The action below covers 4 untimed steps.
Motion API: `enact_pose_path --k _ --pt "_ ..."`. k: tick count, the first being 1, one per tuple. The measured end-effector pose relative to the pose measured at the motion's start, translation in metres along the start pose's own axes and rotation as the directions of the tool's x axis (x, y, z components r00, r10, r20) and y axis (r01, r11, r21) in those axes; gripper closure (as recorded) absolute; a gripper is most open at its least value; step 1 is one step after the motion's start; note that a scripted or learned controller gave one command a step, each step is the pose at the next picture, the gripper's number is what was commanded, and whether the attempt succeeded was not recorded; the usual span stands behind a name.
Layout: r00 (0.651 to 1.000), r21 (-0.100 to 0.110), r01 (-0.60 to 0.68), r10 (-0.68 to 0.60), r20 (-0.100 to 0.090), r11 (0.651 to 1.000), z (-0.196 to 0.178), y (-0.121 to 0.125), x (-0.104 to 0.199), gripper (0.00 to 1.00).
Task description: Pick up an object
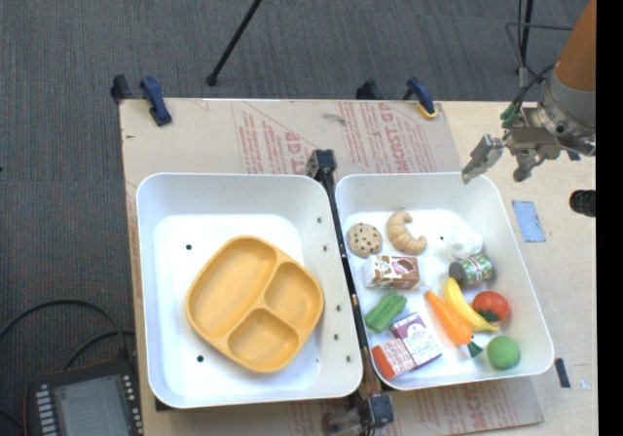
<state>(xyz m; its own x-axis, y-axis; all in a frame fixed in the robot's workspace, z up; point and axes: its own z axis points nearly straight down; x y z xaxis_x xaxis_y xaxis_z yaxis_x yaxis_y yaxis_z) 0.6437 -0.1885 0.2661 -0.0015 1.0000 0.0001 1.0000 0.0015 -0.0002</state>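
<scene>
toy food fills the right white bin [516,230]: a cookie [364,238], a croissant [406,231], a brown carton [394,272] whose print is too small to read, a banana [465,303], a carrot [446,316], a tomato [492,306] and a lime [503,353]. the left white bin [161,230] holds a yellow divided plate [255,302]. the gripper [498,158] hangs above the right bin's far right corner, fingers spread apart, holding nothing. reversed red lettering on the board [384,132] behind is unreadable.

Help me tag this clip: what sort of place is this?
Probably a robotics lab test bench: a clamped board bearing two white bins, play food such as a toy croissant, and a tripod leg on grey carpet.
</scene>
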Motion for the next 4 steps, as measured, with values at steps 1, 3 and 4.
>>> enact_pose_path --k 1,3,4 --pt "1.0 0.004 -0.001 0.001 -0.002 1.0 0.109 -0.065 -0.012 0.0" --pt "1.0 0.001 -0.004 0.004 -0.002 1.0 0.165 -0.07 -0.012 1.0" --pt "1.0 0.0 0.002 -0.002 -0.001 1.0 0.103 -0.026 0.046 1.0"
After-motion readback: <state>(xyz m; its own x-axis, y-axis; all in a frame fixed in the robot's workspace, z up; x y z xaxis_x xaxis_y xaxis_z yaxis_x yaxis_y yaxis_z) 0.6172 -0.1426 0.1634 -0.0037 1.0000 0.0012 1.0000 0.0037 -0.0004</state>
